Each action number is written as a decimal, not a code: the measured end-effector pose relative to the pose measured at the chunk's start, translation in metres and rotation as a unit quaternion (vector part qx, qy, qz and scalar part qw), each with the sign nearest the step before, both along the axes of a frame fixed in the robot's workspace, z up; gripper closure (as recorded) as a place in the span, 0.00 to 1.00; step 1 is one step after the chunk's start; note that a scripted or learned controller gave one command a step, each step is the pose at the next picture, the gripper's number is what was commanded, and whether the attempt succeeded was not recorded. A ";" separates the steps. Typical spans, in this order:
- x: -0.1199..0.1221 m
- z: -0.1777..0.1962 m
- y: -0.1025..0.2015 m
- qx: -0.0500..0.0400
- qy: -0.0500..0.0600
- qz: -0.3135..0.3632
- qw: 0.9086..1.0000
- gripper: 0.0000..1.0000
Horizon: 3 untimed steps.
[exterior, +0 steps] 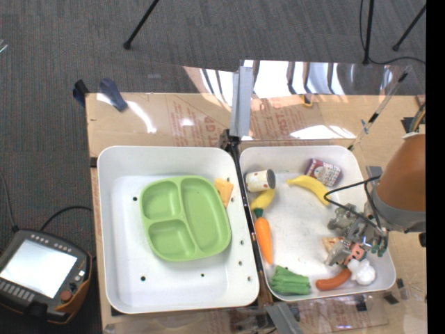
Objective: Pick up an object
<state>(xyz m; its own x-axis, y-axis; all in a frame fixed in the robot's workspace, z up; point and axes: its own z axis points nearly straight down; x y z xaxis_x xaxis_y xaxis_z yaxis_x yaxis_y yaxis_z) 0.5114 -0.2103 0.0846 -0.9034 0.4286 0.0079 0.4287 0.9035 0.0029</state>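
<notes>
Two white bins are sitting side by side, and the arm is reaching into the right one.

The left bin (118,256) is holding a green divided plate (185,217) lying flat, with a yellow wedge (224,188) touching its upper right rim. The right bin (295,155) is holding a small cup on its side (260,180), a yellow banana (309,186), a dark red packet (324,172), a second yellow piece (263,199) just above an orange carrot (263,239), a green leafy toy (289,281), a red sausage (334,280) and a white round thing (363,273). The gripper (348,245) is hanging low over the bin's right side, just above the sausage and the white thing, with a small tan piece (331,243) beside it. Whether it is grasping anything or is released, I cannot tell.
</notes>
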 end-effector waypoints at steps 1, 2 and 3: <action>0.102 0.000 0.021 -0.001 0.000 0.036 0.999 0.00; 0.056 0.000 -0.001 -0.001 -0.002 0.084 0.996 0.00; -0.002 0.000 0.000 -0.001 -0.002 0.048 0.999 0.00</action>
<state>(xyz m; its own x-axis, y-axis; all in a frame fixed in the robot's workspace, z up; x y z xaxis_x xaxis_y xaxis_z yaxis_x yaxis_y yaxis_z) 0.5091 -0.2102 0.0847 -0.9402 0.3406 0.0046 0.3406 0.9402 0.0026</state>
